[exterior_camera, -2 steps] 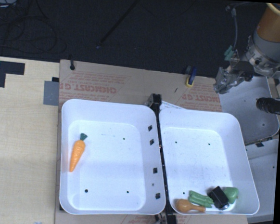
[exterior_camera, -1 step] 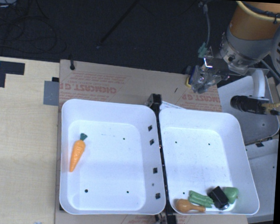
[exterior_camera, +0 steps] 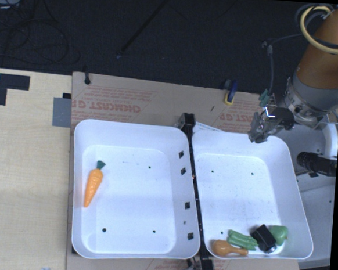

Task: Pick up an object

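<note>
An orange toy carrot (exterior_camera: 93, 185) with a green top lies at the left side of the left bin (exterior_camera: 128, 135). In the right bin (exterior_camera: 247, 144), at the near right corner, lie a green bean pod (exterior_camera: 241, 240), a black block (exterior_camera: 264, 237), a green piece (exterior_camera: 279, 232) and an orange pear-shaped toy (exterior_camera: 227, 248), all close together. My gripper (exterior_camera: 259, 133) hangs above the far rim of the right bin, well away from all of these. Nothing shows between its fingers.
Brown cardboard (exterior_camera: 160, 104) lies under both bins. A blue and yellow clip (exterior_camera: 230, 92) sits on its far edge. A black divider (exterior_camera: 189, 185) runs between the bins. Pale wooden bench top (exterior_camera: 20, 178) spreads to the left, cables lie beyond.
</note>
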